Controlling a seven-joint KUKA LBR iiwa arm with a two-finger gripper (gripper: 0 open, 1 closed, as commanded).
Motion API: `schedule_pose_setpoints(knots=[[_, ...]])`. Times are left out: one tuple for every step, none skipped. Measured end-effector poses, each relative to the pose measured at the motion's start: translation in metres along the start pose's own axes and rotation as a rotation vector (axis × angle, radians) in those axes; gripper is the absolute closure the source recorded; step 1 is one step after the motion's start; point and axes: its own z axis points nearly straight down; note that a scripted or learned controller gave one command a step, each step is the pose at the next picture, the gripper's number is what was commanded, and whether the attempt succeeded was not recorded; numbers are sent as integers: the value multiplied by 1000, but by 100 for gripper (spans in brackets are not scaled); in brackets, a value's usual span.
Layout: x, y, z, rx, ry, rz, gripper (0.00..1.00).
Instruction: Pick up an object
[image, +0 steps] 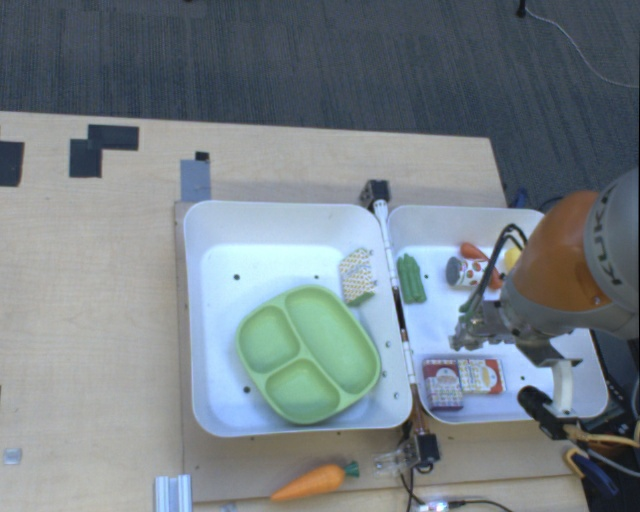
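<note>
several items lie in the right bin, and we judge our claw, grip state we cannot tell, is approaching the snack packet just below, needing a descent next.

Light falls evenly and fairly brightly from above, with no single strong source showing. The two white bins are close to overexposed; the floor of the left one glares a pale bluish white around the green divided plate, which casts only a thin soft shadow. The wooden bench is flatly lit, and the grey carpet beyond it reads darker. Detail is soft throughout: edges are slightly blurred and the small items in the right bin are hard to resolve. The arm dims the bin beneath it.
</note>
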Motion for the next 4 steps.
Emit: schedule_pose_setpoints(knots=[[0,0,0,0,0,0,0],[4,-6,32,16,1,6,0],[4,-4,21,9,0,4,100],[4,-4,21,9,0,5,0]])
